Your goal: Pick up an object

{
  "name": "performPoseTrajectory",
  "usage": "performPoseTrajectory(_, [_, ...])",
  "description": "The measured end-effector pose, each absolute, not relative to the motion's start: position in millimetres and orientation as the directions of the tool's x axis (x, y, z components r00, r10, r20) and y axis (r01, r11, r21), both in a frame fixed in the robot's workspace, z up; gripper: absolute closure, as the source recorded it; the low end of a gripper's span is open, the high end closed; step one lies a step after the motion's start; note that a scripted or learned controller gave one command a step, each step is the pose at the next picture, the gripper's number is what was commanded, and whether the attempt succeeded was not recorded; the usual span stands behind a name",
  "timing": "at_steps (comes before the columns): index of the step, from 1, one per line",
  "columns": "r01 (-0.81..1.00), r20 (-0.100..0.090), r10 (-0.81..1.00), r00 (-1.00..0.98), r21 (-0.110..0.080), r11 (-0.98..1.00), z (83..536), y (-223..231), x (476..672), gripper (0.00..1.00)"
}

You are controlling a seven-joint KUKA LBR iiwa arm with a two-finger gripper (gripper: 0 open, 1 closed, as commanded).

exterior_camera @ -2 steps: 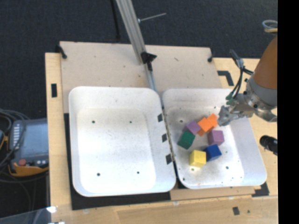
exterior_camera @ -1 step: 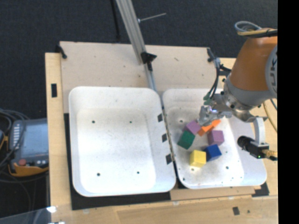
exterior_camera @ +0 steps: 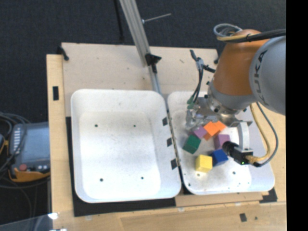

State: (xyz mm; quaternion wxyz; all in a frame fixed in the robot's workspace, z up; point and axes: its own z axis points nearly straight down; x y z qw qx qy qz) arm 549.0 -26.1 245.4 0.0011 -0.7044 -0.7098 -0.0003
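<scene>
A grey and orange robot arm reaches into the right bin (exterior_camera: 260, 179), its gripper (exterior_camera: 198, 121) low over a cluster of small blocks. Whether it is open cannot be told. The purple block (exterior_camera: 198, 132) lies nearest, touching an orange block (exterior_camera: 214, 128). These look light, rigid, probably foam; grasp flat opposite faces.

Bench (exterior_camera: 106, 66) with two white bins (exterior_camera: 120, 143)

I watch through one fixed camera mounted above the bench (exterior_camera: 96, 66), looking down at a slant from moderate height. Both white bins fit in frame, left bin (exterior_camera: 120, 143) and right bin (exterior_camera: 240, 182), and the arm (exterior_camera: 250, 66) enters from my right.
</scene>
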Motion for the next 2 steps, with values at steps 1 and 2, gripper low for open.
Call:
performPoseTrajectory(1, [1.0,0.001,1.0,-0.006,0.0,0.006,237,16,558.5,1.0])
performPoseTrajectory(2, [1.0,0.001,1.0,-0.007,0.001,0.007,228,62,569.9,1.0])
